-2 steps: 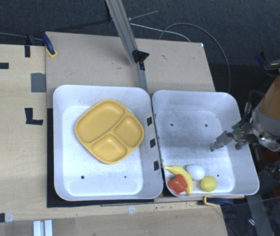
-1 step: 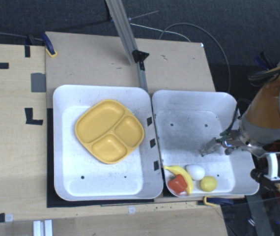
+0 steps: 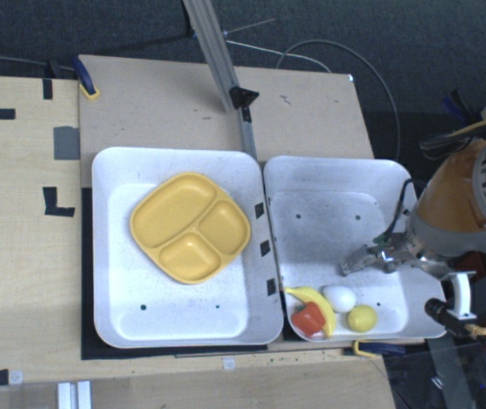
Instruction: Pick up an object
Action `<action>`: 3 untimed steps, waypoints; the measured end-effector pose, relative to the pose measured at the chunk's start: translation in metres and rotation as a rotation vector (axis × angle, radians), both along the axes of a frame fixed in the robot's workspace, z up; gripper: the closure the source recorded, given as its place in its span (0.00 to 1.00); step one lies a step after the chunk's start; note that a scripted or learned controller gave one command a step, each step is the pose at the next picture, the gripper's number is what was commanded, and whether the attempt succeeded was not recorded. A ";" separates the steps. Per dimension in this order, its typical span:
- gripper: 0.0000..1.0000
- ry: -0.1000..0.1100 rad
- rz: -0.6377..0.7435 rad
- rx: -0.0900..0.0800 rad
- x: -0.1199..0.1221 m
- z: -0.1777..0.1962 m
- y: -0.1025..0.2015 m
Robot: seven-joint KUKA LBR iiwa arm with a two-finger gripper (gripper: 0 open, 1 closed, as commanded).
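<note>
Along the front of the right bin (image 3: 337, 194) lie a small pile of toy foods: a yellow banana (image 3: 313, 297), a red piece (image 3: 309, 317), a white egg-shaped ball (image 3: 339, 297) and a yellow ball (image 3: 361, 318). My gripper (image 3: 351, 266) hangs over the right bin's floor, pointing left, just above and behind the white ball. Nothing shows between its tips. The grey arm with its orange band (image 3: 456, 198) comes in from the right edge.
The left bin (image 3: 115, 228) holds a yellow three-compartment plate (image 3: 190, 227). A grey metal pole (image 3: 217, 45) slants down from the top to the bins' shared back corner. Cables trail behind the right bin.
</note>
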State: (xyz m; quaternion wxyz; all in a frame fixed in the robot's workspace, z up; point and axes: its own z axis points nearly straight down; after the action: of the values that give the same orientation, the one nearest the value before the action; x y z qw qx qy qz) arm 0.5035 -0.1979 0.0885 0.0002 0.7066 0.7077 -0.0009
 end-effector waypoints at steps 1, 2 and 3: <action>1.00 0.000 0.001 0.002 0.000 0.011 0.001; 1.00 -0.004 0.001 0.001 0.008 0.064 0.009; 1.00 -0.005 0.001 0.000 0.010 0.117 0.009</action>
State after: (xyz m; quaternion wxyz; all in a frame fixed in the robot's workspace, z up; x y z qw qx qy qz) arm 0.5131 -0.1888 0.2057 0.0022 0.7063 0.7079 0.0009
